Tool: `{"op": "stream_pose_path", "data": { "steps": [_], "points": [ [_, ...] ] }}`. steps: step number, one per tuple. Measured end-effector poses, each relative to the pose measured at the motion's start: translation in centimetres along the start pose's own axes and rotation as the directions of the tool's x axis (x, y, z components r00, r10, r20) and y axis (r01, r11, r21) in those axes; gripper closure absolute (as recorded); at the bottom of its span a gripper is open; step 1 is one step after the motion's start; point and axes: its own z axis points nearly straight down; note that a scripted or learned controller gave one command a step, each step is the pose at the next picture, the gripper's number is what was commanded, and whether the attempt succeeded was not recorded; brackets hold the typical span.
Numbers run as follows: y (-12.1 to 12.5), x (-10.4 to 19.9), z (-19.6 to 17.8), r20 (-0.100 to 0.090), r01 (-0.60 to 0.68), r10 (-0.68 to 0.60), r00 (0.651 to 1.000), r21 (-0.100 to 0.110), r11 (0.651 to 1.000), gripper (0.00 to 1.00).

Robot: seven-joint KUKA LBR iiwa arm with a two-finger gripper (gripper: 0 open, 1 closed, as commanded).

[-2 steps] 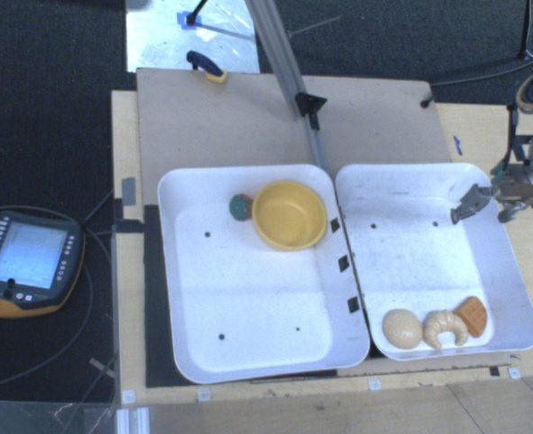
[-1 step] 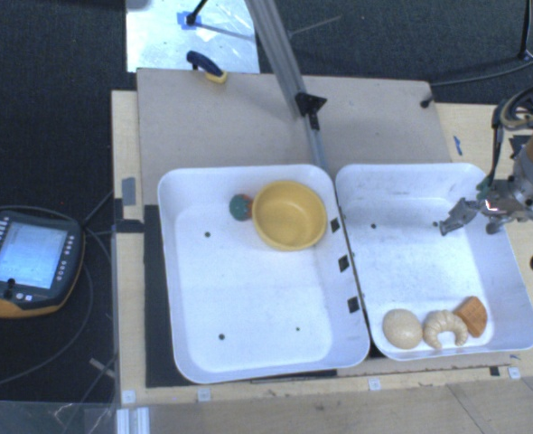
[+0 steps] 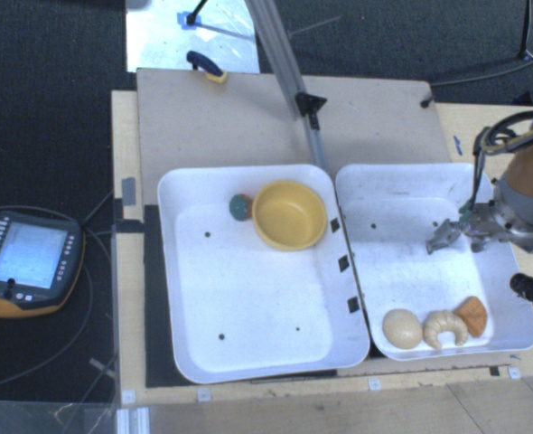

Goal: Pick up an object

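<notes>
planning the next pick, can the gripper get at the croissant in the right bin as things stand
Probably yes. The gripper hangs over the right bin, and the croissant lies uncovered near its front wall. The round bun and orange piece crowd both sides, so finger room looks tight.

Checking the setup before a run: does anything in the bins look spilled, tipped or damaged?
Nothing stands out. The yellow bowl sits upright in the left bin with a small green ball beside it; three bread-like pieces lie together along the right bin's near edge.
</notes>
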Motion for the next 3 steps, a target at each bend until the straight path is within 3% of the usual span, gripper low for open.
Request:
{"op": "stream_pose_path", "data": {
  "steps": [1, 3],
  "points": [
    [0.2, -0.1, -1.4, 0.002, 0.0, 0.0, 1.0, -0.006, 1.0, 1.0],
    [0.5, 0.0, -10.1, 0.002, 0.001, -0.001, 1.0, -0.008, 1.0, 1.0]
  ]
}}
